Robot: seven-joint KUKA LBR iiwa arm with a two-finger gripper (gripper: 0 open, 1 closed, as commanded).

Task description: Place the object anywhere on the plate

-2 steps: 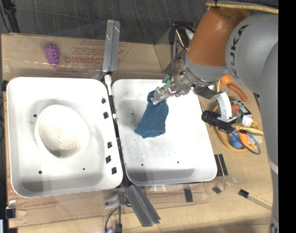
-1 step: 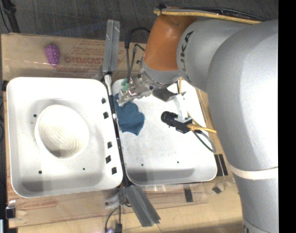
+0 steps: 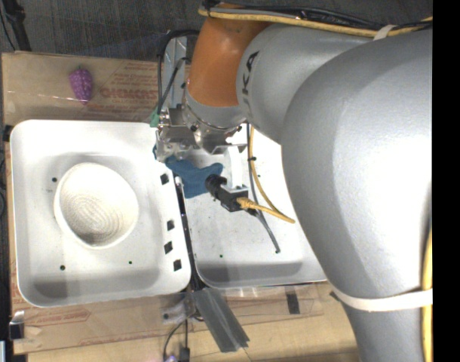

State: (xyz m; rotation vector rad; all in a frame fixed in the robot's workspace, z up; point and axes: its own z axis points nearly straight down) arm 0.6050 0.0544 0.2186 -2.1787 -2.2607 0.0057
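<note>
- Arm [image 3: 343,149] reaches in from the right, its bulk covering most of the right bin [image 3: 245,274]; the orange band sits above the wrist, which points down near the bins' shared edge.
- Claw [image 3: 177,145] hangs at the right bin's upper left corner; I cannot tell its state.
- Blue object [image 3: 194,178] lies in the right bin, just under the claw; whether they touch is unclear.
- Plate [image 3: 96,204] rests in the left bin [image 3: 34,277], apart from the object.
- Purple item [image 3: 81,84] lies on the surface beyond the bins.
</note>
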